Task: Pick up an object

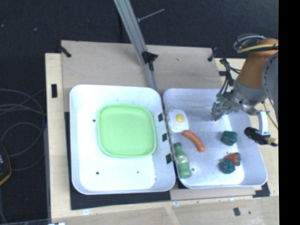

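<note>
- so the gripper (217, 110) is sitting low over the back of the right bin (197, 97), up-and-right of the fried egg (178, 121), with bare white floor under it
- honestly can't tell whether the pincer is open or closed, it's just a dark blurry lump from this angle, and I see nothing caught in it
- task just says grab any object, so I'd go for whatever's closest and has room around it: the green block (229, 137) sits right of the egg and a bit toward the front, just in front of the gripper, well apart from its neighbours
- to do it well: centre over the block first, come straight down, close across its narrower side, lift slowly. The bin's right wall is near, so watch the outer finger there
- orange sausage (194, 140) is the other option, just front-right of the egg and lying diagonal, so the wrist would need to turn to close across it, not along it
- green bottle (181, 161) lies in front of the egg, tight against the left wall of that bin. Bad pick, no finger room on that side
- a red and teal piece (229, 163) is at the front right, far from the egg; looks like two things touching, maybe, too small to say
- left bin (84, 125), left of the egg across the divide, holds just a green plate (126, 130) lying flat in the middle
</note>
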